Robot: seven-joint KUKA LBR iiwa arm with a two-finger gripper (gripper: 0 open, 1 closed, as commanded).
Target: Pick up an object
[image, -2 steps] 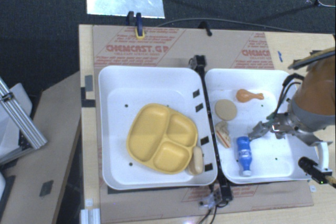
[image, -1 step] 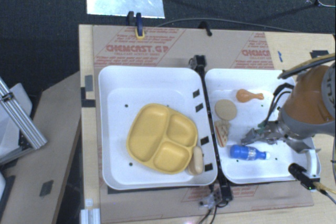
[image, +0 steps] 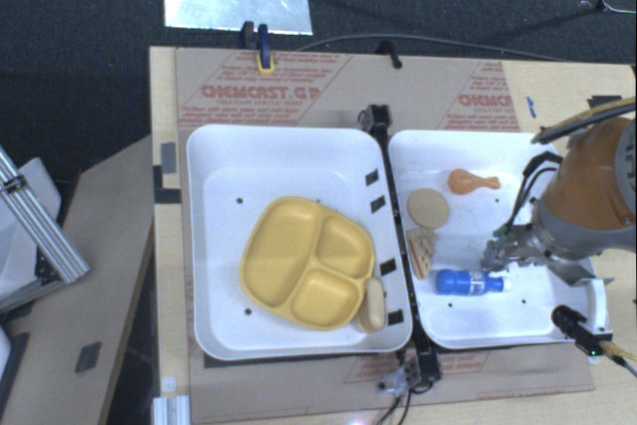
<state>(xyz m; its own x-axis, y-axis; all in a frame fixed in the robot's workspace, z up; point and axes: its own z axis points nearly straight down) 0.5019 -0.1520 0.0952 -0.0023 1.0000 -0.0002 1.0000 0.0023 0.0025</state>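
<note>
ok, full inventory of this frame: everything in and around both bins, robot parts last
bins: 2, white, side by side on the bench
divided plate: 1, yellow, left bin
oval piece: 1, beige, left bin, against the plate's lower right edge
toy drumstick: 1, orange, right bin, top
round disc: 1, tan, right bin, upper left
small box: 1, tan with red, right bin, left side
bottle: 1, blue, lying in right bin
clamp: 1, blue and yellow, bench's far edge
arm: 1, grey and orange, over right bin
gripper: 1, just above the bottle
</note>
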